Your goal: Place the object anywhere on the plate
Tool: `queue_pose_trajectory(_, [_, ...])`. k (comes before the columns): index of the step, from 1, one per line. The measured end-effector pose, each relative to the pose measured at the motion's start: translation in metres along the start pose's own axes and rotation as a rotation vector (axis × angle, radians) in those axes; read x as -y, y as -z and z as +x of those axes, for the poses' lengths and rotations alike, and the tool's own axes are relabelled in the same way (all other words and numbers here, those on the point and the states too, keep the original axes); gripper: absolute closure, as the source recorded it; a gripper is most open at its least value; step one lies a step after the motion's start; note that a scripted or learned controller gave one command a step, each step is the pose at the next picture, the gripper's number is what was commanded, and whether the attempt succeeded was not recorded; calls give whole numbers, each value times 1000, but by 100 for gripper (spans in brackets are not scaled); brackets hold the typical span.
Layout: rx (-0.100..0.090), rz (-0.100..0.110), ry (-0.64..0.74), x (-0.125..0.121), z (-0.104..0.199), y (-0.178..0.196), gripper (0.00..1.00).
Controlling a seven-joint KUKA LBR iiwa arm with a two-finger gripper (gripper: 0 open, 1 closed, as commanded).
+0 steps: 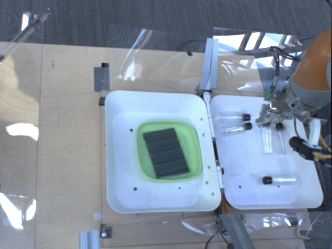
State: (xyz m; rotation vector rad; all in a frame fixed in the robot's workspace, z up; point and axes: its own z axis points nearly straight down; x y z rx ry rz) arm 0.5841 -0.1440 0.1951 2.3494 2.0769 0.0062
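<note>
Several vials (234,119) lie crosswise just left of the gripper (271,115); its grip I can't tell. The plate (194,154) sits farther left.

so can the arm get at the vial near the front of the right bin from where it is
Probably yes. The vial lies alone on the right bin's floor, apart from the other vials, with open space above it. The gripper hovers over the same bin.

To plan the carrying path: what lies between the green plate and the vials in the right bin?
In the camera view, between the green plate and the vials lie bare white bin floor and the two bins' adjoining rims, nothing loose.
</note>
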Motion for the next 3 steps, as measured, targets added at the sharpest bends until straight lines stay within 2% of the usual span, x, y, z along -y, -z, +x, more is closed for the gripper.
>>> queue_pose_trajectory(1, [0,0,0,0,0,0,0])
queue_pose_trajectory(2, [1,-4,-286,50,-14,117,0])
queue_pose_trajectory(3, [2,-4,-400,74,-48,141,0])
